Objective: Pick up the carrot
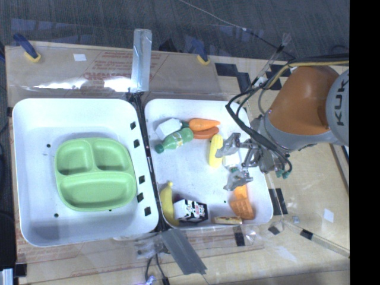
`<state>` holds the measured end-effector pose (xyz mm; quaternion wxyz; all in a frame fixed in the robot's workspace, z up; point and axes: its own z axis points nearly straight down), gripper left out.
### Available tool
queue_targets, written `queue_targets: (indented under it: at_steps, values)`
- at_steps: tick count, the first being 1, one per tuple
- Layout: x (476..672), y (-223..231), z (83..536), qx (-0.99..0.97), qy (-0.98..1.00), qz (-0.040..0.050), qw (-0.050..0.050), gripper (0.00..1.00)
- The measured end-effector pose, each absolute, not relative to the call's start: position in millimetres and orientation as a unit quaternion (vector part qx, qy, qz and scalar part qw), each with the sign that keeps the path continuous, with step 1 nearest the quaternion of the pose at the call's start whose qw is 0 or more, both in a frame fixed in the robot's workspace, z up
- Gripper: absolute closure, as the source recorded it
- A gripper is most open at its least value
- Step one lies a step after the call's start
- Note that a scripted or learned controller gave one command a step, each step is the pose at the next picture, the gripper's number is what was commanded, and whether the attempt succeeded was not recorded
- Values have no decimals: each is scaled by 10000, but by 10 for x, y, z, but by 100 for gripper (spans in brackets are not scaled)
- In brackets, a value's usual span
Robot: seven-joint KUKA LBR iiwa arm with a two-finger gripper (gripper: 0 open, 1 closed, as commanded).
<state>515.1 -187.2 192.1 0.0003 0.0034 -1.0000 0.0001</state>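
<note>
The carrot (203, 124) is orange with a pointed end and lies near the back wall of the right bin (196, 177). It rests just above a second flat orange piece (205, 134). My gripper (235, 161) hangs over the right side of that bin, to the right of and nearer than the carrot. Its fingers (230, 143) are spread open with nothing between them, and it is apart from the carrot.
A green bottle (175, 139), a white item (168, 126) and a yellow piece (215, 149) lie around the carrot. A banana (167, 204), a black-and-white carton (192, 210), an orange chunk (241, 202) and a bread-like piece (228, 220) sit along the front. The left bin holds a green divided plate (94, 172).
</note>
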Motion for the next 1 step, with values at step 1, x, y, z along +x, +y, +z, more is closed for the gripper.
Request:
queue_targets:
  at_steps: [1]
  values:
    - [4855, -2100, 937, 317, -9995, 13, -29, 0]
